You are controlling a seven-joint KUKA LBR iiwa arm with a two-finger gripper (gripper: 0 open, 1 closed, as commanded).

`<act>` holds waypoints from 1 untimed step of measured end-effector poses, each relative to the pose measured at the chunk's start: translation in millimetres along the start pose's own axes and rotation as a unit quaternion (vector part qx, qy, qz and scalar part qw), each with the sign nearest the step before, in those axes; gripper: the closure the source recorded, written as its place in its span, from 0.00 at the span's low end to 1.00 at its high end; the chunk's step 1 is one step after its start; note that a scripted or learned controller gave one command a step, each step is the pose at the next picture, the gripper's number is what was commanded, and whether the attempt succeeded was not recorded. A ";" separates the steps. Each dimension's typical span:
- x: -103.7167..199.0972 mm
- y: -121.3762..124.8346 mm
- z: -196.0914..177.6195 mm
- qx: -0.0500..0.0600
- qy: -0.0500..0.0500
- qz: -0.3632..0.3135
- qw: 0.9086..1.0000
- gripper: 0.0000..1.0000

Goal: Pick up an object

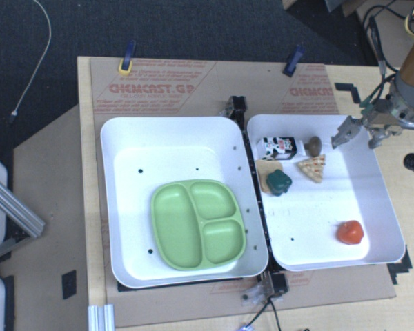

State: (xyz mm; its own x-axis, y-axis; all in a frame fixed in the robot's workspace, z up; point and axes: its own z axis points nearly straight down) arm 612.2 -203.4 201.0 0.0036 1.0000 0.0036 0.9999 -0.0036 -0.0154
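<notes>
The right bin [372,192] holds several small objects. A red tomato-like ball [350,232] lies near its front right corner. A dark green lump [279,181] rests on a tan piece at the left wall. A black-and-white carton [278,146], a brown nut-like piece [313,145] and a tan pizza-slice wedge [313,167] lie toward the back. My gripper [362,133] hovers above the bin's back right corner, open, with nothing between its fingers [343,132].
The left bin [124,185] bears a green three-compartment plate [196,223]. Clamps [127,57] pin the cardboard board at the back. Black latches sit between the bins. Cables and a box edge lie at the upper right.
</notes>
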 end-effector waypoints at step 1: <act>0.8 3.2 -9.2 -0.008 -0.002 -0.002 1.000 0.00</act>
State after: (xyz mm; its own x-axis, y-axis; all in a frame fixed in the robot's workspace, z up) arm 615.6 -202.7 210.1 -0.0003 1.0000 0.0001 1.0000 0.0003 -0.0003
